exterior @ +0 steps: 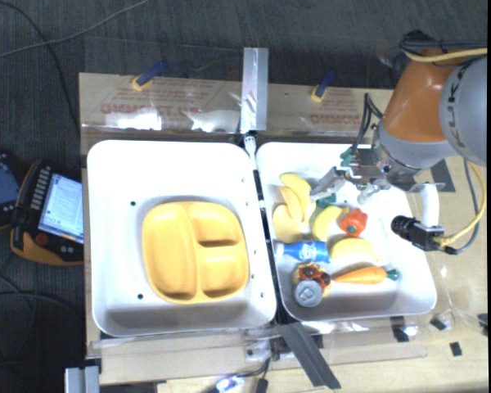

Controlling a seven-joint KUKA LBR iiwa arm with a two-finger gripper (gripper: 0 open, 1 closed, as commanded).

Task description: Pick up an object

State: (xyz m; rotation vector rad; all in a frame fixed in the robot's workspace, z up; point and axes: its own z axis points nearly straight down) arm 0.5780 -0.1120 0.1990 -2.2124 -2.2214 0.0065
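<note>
Now gripper [337,188] over right bin [409,297], fingers spread, grasping nothing; bananas [293,199] beside

Arm [442,105] entering from the right edge, upper part of the view, grey link with orange band above the wrist. Wrist angled down and to the left, over the upper part of the right-hand bin. Gripper [337,185] at the arm's left end, pointing left and slightly down. Metal finger [323,185] extended leftward, low over the bin contents. Black cylindrical fitting with pale cable hanging below the wrist on the right side. Finger spacing not resolvable at this angle.
</note>
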